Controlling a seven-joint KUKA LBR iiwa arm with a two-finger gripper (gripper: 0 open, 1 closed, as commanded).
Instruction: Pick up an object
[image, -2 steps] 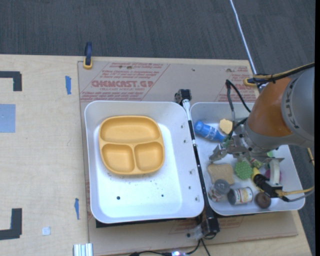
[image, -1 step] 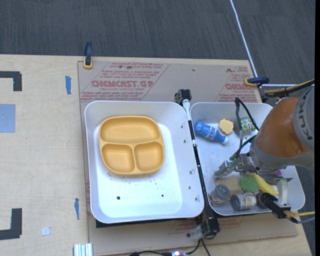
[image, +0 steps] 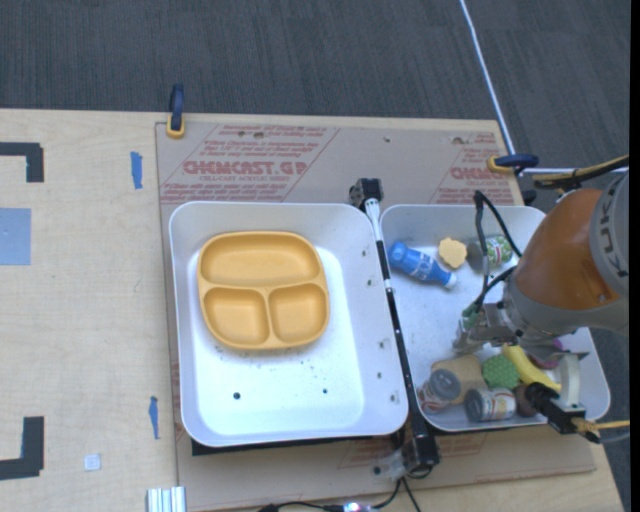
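Note:
My gripper (image: 483, 332) is low inside the right bin (image: 420, 320), reaching in from the right under the arm's orange band (image: 565, 255). Just below it, at the bin's front, lie a tan cylinder (image: 447, 381), a green lump (image: 499, 372), a yellow banana-shaped piece (image: 531, 369) and a small dark jar (image: 486, 405). A blue bottle (image: 419, 263), a small yellow piece (image: 453, 252) and a green-and-white can (image: 493, 249) lie at the back of the bin. Nothing shows as lifted.
The left bin (image: 200, 400) holds a yellow three-part plate (image: 263, 288). A black divider bar (image: 388, 300) runs between the bins. Cables (image: 490, 225) hang beside the arm over the right bin's far side. Clamps sit on the board's back edge.

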